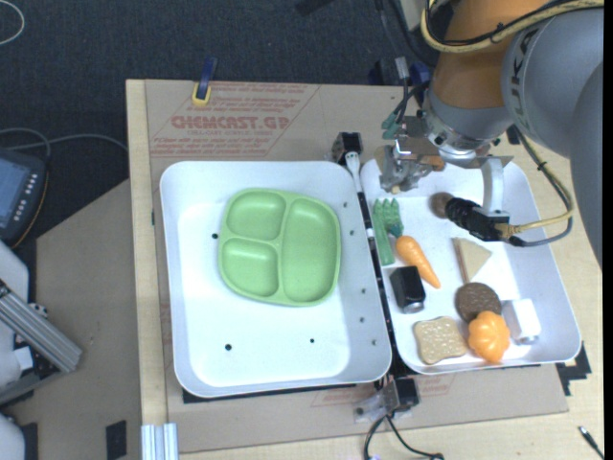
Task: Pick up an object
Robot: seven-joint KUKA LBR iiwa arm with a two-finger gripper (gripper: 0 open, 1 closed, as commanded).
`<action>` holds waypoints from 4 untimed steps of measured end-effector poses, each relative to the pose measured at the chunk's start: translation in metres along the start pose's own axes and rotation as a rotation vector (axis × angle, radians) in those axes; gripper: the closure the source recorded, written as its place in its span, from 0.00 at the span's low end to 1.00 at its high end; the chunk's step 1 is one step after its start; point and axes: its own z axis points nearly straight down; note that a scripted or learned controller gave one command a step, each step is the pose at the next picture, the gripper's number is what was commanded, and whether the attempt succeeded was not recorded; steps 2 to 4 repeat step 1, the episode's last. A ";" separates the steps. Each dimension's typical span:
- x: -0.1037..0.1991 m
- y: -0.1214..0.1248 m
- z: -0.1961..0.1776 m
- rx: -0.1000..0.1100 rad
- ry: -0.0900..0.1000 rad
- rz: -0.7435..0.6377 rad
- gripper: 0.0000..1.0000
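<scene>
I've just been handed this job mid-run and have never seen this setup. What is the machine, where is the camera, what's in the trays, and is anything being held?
The one camera sits above the bench and looks down at a slant. The grey arm with the orange band reaches in from the right. Its gripper hangs over the far end of the right bin. I see nothing between its fingers, and cannot tell if they are open.

The left bin holds a green divided plate.

The right bin holds toy food and small items: a green piece, a carrot, a black block, a slice of bread, a brown cookie, an orange pumpkin, a tan wedge and a white block.
</scene>
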 end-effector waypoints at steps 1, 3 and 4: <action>-0.009 -0.010 -0.011 -0.001 0.001 0.001 1.00; -0.009 -0.010 -0.011 -0.001 0.001 0.001 1.00; -0.009 -0.010 -0.011 -0.001 0.001 0.001 1.00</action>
